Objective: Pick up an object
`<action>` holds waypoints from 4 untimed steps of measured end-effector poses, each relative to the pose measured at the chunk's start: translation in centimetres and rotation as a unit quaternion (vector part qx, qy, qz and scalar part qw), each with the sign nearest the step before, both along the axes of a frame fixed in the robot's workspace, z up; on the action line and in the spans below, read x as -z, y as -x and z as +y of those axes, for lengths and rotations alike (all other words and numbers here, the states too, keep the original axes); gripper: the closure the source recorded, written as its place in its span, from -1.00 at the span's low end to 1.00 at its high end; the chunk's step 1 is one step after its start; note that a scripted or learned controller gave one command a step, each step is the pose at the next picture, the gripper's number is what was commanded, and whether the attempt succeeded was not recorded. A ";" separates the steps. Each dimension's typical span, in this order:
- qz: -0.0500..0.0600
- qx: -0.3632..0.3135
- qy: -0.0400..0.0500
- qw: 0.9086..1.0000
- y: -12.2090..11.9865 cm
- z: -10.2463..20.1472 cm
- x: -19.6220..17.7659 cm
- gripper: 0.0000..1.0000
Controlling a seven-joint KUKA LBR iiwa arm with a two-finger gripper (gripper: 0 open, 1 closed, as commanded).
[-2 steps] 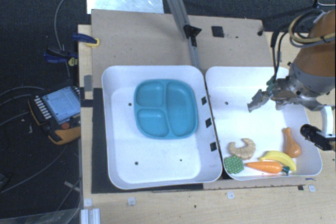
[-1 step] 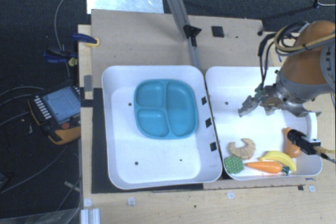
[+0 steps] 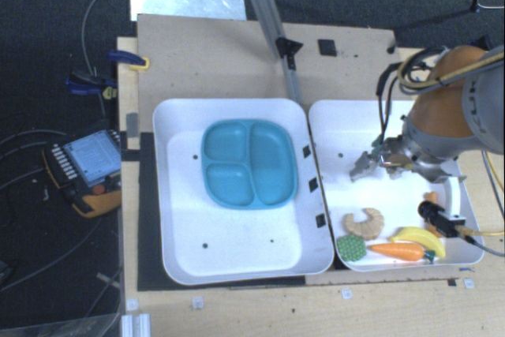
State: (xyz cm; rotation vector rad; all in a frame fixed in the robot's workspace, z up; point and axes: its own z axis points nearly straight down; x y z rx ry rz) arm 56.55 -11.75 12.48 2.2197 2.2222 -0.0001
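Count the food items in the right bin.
4, all along the near edge of the right bin: croissant, green broccoli piece at the near-left corner, orange carrot, yellow banana. The arm may hide others.

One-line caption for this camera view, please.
Gripper hovers in right bin above croissant, banana, carrot; blue divided plate in left bin.

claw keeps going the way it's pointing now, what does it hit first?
The claw points toward the left of the view, over bare floor of the right bin. First in line looks like that bin's left wall, beside the left bin. Height is unclear, so it could touch the floor sooner.
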 end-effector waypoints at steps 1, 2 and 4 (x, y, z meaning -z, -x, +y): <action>-0.002 0.000 0.000 1.000 -0.2 0.0 4.0 -1.00; -0.005 0.000 0.000 1.000 -0.4 0.0 2.6 1.00; -0.002 -0.002 0.000 1.000 0.0 -0.4 -9.1 1.00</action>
